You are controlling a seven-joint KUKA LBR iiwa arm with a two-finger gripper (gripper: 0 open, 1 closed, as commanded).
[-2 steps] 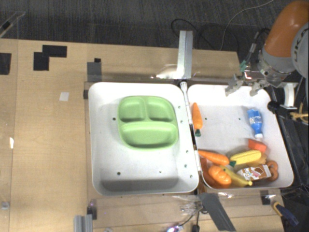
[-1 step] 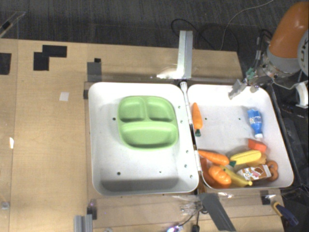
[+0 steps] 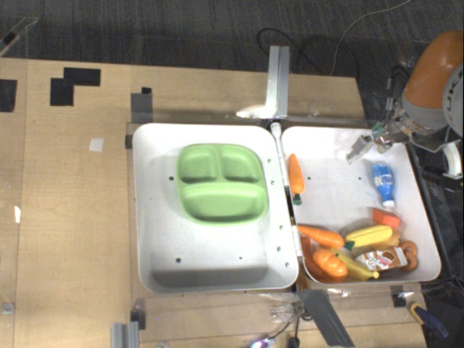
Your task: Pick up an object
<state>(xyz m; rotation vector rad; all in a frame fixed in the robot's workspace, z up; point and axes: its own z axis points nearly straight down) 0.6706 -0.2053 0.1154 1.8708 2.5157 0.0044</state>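
We see a broad tan wooden surface (image 3: 65, 216) carrying two shallow white plastic bins side by side; we take the right-hand bin (image 3: 341, 194) as our landmark. The left white bin (image 3: 156, 259) lies against its left wall, and a pale green plastic tray with three compartments (image 3: 221, 182) rests flat in the upper middle of that left bin.

The grey arm with its orange band (image 3: 431, 75) comes in over the landmark bin's upper right corner. Its metal two-finger tool (image 3: 360, 149) hangs over the bin's upper right part, above bare white floor, with nothing between the fingers; whether they are spread or pressed together we cannot tell.

Inside the landmark bin, a blue and white tube-like object (image 3: 383, 183) lies near the right wall, just below and to the right of the tool. A slim orange toy carrot (image 3: 295, 175) lies along the left wall, its dark green end pointing down. In the lower right part the rest crowd together: a second orange carrot (image 3: 320, 234), a yellow toy corn cob (image 3: 370, 235), a round orange fruit-like piece (image 3: 330, 264), a yellow banana-like shape (image 3: 355, 265), a small red and white packet (image 3: 380, 259) and a small red block (image 3: 386, 218).
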